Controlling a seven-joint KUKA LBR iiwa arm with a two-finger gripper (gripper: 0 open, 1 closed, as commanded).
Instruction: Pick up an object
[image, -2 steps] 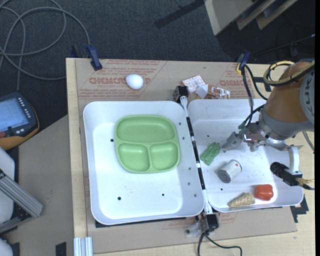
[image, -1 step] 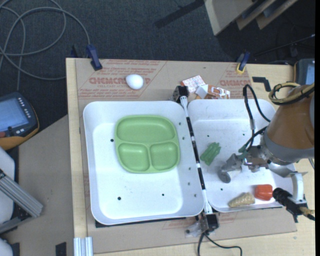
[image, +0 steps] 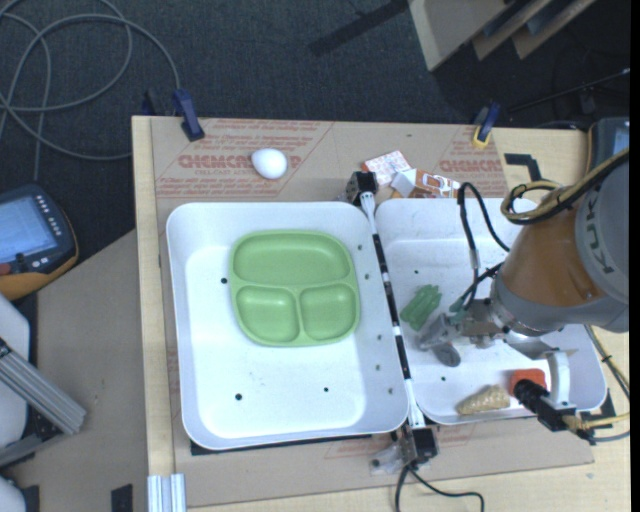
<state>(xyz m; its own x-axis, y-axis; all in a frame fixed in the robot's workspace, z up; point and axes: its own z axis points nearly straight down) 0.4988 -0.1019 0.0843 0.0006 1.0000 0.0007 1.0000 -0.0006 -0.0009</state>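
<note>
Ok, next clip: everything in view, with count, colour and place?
bins: two, white, side by side
divided plate: one, green, left bin
small item: one, green, middle of right bin
lump: one, tan, right bin's near edge
ball: one, white, bench behind left bin
clamps: two, blue, bench's far edge
packets: several, white and orange, behind the bins
arm: one, grey with orange band, over right bin
end effector: one, grey, beside small item

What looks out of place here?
A white egg-shaped thing sits on the cardboard behind the left bin, and crumpled packets lie behind the right bin, all outside the bins. Nothing looks spilled.
</note>
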